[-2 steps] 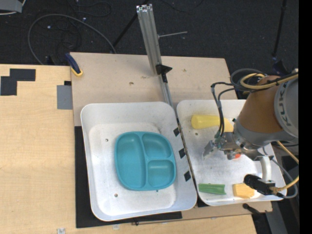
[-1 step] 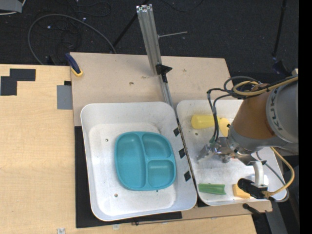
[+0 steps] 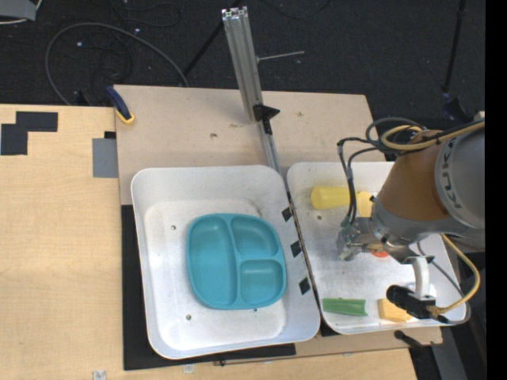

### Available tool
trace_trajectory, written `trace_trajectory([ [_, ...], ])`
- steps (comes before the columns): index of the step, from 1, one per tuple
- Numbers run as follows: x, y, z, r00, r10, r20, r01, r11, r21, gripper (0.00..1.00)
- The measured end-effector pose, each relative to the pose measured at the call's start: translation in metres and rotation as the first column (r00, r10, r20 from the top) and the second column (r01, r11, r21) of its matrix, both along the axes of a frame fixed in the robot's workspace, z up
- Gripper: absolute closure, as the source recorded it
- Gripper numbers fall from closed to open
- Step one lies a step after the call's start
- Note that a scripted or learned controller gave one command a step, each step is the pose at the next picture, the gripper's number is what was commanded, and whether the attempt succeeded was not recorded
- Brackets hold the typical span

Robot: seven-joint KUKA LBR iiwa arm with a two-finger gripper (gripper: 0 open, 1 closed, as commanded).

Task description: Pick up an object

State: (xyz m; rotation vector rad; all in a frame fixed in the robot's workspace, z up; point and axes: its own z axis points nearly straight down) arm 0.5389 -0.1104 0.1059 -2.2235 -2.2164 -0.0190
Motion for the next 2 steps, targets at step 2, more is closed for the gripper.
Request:
trace_trajectory([
  [2,0.002,0.003,0.086,1.0,0.005,-0.006,-0.005,1.0,-0.01,1.0],
])
